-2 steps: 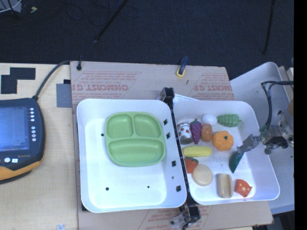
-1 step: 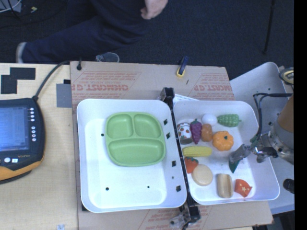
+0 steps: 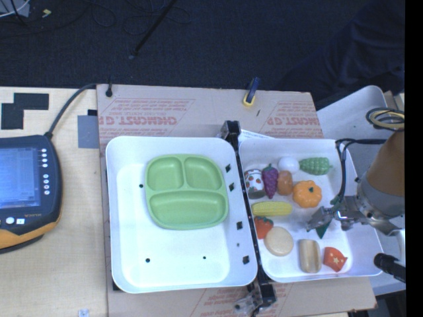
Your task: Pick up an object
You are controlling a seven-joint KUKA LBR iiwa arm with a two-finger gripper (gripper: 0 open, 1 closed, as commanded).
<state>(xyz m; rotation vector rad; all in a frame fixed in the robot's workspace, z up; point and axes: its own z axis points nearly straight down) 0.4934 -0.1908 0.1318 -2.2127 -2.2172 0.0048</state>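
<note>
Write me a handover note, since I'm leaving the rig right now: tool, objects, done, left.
Tool: low in the right bin, right of the corn and below the orange; nothing seen held.
Objects: toy foods all lie in the right bin, including grapes, a bread piece and a red wedge. Green tray sits in the left bin.
Done: no pick yet.
Left: grasp and lift one object.

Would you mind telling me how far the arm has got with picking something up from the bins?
Nothing looks picked up yet. The gripper is low inside the right bin, just right of the corn and below the orange. I see no toy between its fingers. The bread roll, egg and grapes lie in the bin. Left to do: close on one item and lift it. The green plate sits in the left bin.
</note>
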